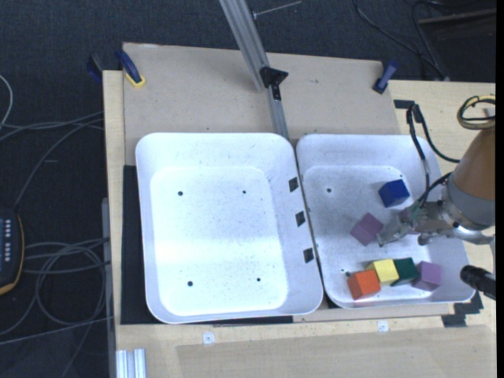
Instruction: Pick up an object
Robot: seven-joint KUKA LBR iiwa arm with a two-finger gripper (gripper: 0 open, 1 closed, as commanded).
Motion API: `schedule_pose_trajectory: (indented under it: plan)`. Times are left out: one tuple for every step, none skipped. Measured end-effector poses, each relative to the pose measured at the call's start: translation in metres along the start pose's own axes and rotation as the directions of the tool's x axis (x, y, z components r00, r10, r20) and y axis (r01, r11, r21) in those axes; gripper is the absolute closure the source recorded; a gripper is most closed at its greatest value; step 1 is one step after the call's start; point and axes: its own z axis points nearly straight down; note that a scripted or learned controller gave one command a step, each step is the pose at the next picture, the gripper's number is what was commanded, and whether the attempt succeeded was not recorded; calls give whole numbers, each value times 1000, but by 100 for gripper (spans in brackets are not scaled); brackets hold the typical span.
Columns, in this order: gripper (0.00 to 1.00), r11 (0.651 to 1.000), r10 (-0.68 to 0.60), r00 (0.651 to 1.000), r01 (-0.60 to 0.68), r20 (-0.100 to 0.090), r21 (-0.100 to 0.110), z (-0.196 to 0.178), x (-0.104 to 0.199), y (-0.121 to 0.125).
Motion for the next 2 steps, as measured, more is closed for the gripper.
schedule_pose_trajectory:
  plan:
    - [100, 1000, 0, 1000, 0, 4, -10, -15, -1, 2]
    - [100, 1000, -1, 1000, 1, 7, -15, -75, -4, 11]
